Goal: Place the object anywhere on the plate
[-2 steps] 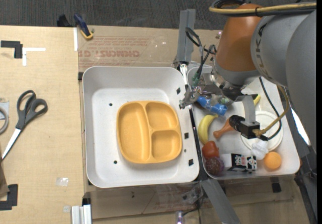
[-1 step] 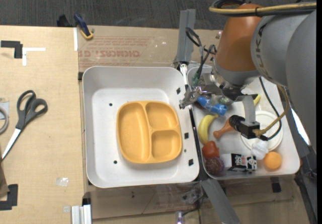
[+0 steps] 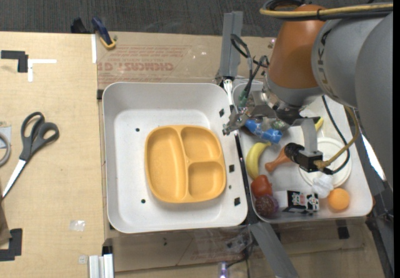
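Right bin [image 3: 359, 205], near edge: orange ball [image 3: 338, 199] in the near right corner, a black-and-white packet [image 3: 302, 201] beside it, then a dark red fruit [image 3: 265, 205] and a red one [image 3: 261, 184] toward the near left corner. Mid-bin: banana [image 3: 255, 158] along the left wall, an orange-handled piece [image 3: 279, 160], white dish [image 3: 337, 167] by the right wall. Farther in, a blue item [image 3: 260, 130] lies just under the gripper [image 3: 250, 114], which hangs low over the bin's far left part; whether its fingers are spread or closed cannot be told, and nothing shows between them. Left bin [image 3: 115, 164]: yellow divided plate [image 3: 185, 162] at its middle, nothing on it.

Judgement: the pick step is in hand, and which object is meant is unclear. Next calls for a firm grasp, a lift clear of the shared walls, then a carry left over the plate.
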Tool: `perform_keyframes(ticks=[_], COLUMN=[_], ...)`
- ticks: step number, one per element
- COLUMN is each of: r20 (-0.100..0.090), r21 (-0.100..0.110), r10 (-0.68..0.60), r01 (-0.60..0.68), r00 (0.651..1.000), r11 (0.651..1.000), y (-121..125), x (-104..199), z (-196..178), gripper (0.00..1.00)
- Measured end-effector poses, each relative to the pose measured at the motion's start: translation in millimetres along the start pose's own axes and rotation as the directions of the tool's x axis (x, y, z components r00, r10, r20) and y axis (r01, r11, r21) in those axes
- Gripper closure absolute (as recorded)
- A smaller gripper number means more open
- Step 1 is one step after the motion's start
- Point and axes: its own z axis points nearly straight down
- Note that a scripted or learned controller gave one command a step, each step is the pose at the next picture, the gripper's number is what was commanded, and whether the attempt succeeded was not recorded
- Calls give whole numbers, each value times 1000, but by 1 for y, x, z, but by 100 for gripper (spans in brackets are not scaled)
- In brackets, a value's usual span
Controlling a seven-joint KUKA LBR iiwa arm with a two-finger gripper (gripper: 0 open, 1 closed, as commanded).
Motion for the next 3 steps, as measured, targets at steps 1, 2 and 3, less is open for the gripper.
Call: perform_keyframes(ticks=[1,2,3], r20=[0,0,0], r21=[0,0,0], r10=[0,0,0], r01=[0,0,0], r00=[1000,1000,1000], r11=[1000,1000,1000], y=[0,0,0], x=[0,0,0], z=[0,0,0], gripper=[0,0,0])
